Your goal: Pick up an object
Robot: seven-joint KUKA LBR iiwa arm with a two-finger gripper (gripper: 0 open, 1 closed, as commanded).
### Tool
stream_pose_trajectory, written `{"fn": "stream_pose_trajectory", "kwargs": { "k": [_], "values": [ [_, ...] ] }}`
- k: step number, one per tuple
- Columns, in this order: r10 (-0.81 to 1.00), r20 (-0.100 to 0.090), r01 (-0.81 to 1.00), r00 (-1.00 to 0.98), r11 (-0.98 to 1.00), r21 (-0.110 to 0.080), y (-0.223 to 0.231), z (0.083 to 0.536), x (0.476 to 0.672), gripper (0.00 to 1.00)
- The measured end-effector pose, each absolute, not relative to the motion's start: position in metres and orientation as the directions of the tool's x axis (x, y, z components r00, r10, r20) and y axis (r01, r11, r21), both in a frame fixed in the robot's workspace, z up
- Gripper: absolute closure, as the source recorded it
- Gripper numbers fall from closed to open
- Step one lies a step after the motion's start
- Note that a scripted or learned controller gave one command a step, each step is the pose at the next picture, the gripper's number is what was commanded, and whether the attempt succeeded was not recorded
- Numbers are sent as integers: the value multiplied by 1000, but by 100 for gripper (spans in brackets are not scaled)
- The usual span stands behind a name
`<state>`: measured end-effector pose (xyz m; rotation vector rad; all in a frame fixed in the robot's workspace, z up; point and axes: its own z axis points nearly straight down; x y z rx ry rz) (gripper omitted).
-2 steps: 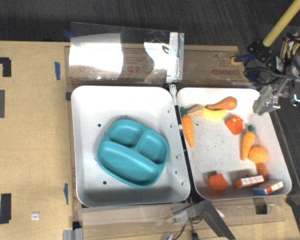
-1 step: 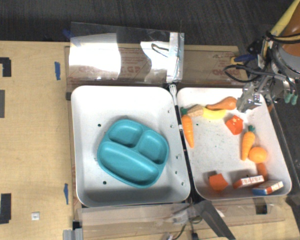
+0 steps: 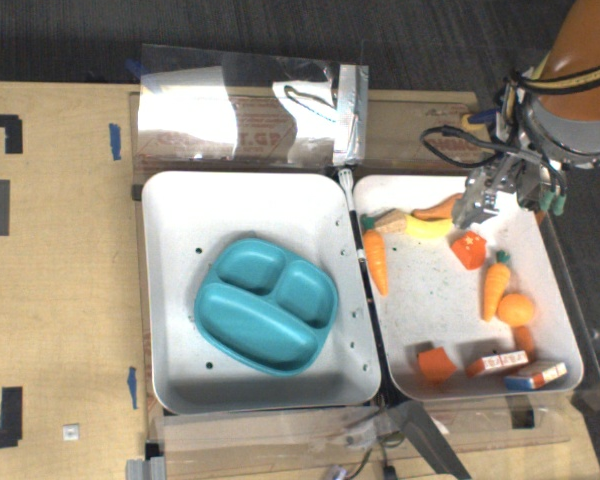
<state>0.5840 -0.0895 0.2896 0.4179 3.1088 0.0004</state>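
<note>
No brand name or legible writing can be made out; the small packages at the near edge of the right bin carry white labels whose print is too small to read.

The left shallow white bin (image 3: 170, 218) holds one teal plastic plate with three compartments (image 3: 266, 304), lying near its centre.

The right shallow white bin (image 3: 420, 278) holds the loose objects. Count:
- Two toy carrots: one long orange carrot (image 3: 376, 260) beside the divider between the bins, one shorter orange carrot (image 3: 495, 286) toward the right wall.
- One round orange fruit (image 3: 516, 309), touching the shorter carrot's lower end.
- One red block-shaped piece (image 3: 469, 251), just below the gripper.
- One yellow piece (image 3: 428, 227) at the far wall, with an orange curved piece (image 3: 437, 209) behind it.
- One orange cube-like piece (image 3: 436, 364) at the near wall.
- One red-and-white labelled package (image 3: 498, 363) and one blue, white and orange package (image 3: 536, 377) beside it.

The two-finger gripper (image 3: 472, 211) hangs over the far right part of the right bin, above the red piece. Whether its fingers are spread or pressed together cannot be determined. Black cables (image 3: 460, 143) loop behind the wrist. A clear plastic sheet (image 3: 250, 113) lies beyond the left bin.
</note>
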Motion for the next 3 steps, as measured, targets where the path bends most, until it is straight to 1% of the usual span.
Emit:
{"fn": "stream_pose_trajectory", "kwargs": {
  "k": [1,2,3],
  "values": [
    [251,-9,251,-968,968,3,-56,289,601,100],
    [245,-8,245,-970,970,4,-12,291,630,100],
    [314,-8,314,-949,950,5,33,297,638,100]
  ]
}}
